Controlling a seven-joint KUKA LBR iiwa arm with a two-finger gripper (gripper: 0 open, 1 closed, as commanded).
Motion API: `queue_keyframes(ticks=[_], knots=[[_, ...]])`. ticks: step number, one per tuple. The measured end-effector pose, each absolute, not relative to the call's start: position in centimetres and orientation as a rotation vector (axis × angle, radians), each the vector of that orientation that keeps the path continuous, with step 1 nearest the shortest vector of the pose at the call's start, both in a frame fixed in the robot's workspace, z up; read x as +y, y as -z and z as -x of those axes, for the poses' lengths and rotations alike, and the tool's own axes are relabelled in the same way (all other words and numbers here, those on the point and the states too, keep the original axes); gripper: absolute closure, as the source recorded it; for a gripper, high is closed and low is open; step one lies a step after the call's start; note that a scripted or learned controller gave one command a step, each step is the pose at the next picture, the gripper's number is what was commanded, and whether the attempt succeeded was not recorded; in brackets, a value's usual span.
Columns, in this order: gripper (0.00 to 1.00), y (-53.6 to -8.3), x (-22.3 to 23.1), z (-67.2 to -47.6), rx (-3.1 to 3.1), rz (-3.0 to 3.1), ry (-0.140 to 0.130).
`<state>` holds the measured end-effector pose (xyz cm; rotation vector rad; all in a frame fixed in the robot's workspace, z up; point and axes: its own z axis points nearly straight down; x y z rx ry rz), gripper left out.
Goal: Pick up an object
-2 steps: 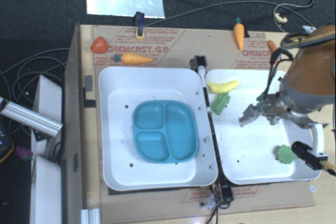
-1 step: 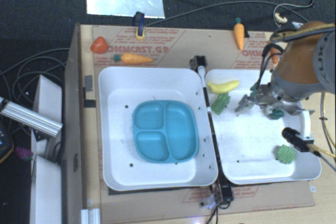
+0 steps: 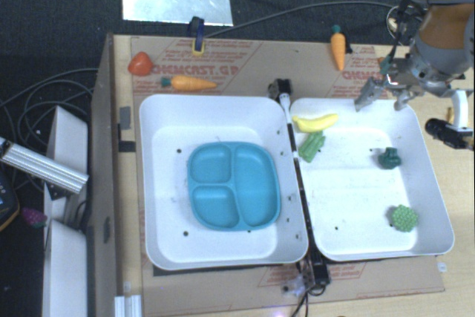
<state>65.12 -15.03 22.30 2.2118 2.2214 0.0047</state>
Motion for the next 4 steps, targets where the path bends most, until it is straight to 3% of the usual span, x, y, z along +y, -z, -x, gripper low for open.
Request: queue_keyframes(ticks=[1, 2, 3, 4], knots=[[0.00, -10.0, -10.1, -66.1, 2.217, -2.215, 0.001], [0.00, -18.5, -8.0, -55.1, 2.221, -2.217, -0.004], [0.00, -17.9, -8.8, -50.9, 2.222, -2.220, 0.000], [0.00, -8.4, -8.6, -51.9, 2.222, -2.219, -0.002]])
